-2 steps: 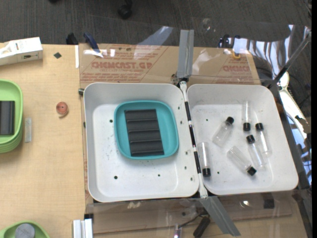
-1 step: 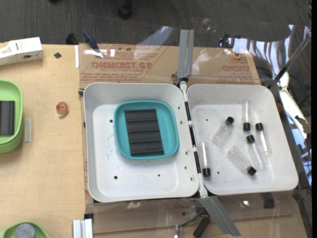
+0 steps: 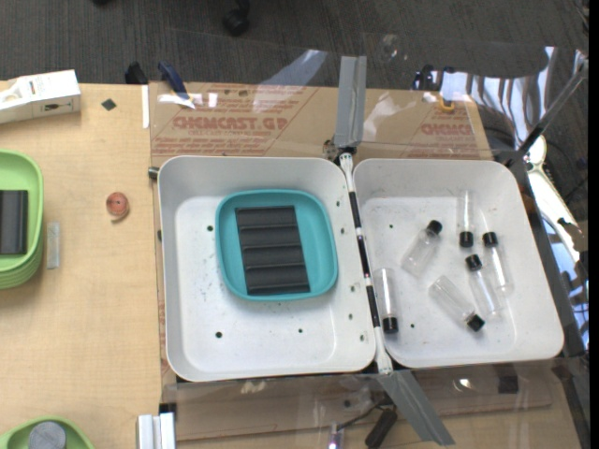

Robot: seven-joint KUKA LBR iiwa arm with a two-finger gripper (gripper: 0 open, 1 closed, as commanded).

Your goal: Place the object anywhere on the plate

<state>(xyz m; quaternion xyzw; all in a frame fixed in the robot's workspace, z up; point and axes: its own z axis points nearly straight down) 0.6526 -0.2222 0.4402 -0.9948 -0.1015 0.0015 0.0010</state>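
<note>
Wide tabletop [image 3: 84, 344], two white bins side by side. The left bin [image 3: 187, 335] carries the teal plate [image 3: 323, 251], a dark ribbed insert [image 3: 271, 249] sitting on it. The right bin [image 3: 533, 335] holds the clear vials [image 3: 459, 302], black-capped, scattered loose, none on the plate yet. So the whole job looks ahead: pick, carry, place. End effector's state, arm's pose: can't tell from here.

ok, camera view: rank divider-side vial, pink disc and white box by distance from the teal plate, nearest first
1. divider-side vial: right bin, just across the divider from the teal plate.
2. pink disc: on the bench, left of the bins.
3. white box: bench's top-left corner.
</note>
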